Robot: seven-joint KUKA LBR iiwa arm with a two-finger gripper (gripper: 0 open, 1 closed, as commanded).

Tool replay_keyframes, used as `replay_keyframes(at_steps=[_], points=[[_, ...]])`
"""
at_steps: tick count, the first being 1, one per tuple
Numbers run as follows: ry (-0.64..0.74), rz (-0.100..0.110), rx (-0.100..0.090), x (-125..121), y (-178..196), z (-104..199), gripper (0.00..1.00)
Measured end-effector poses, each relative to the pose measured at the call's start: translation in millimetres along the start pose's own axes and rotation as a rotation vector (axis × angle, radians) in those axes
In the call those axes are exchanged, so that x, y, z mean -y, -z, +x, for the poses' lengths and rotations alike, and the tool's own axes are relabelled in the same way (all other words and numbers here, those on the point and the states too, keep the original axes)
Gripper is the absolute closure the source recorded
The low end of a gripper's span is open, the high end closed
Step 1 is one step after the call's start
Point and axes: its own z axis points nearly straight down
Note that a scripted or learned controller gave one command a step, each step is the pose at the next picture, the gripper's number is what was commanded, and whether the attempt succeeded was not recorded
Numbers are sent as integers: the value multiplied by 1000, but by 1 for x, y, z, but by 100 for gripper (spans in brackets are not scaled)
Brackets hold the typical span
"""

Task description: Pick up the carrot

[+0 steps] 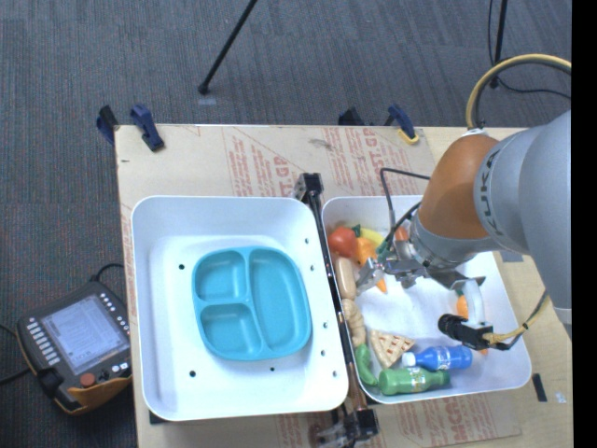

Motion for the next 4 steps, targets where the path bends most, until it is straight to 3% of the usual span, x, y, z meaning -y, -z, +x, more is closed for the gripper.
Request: replay_keyframes(at_steps=[4], points=[[0, 0, 0, 0, 0, 0, 0]])
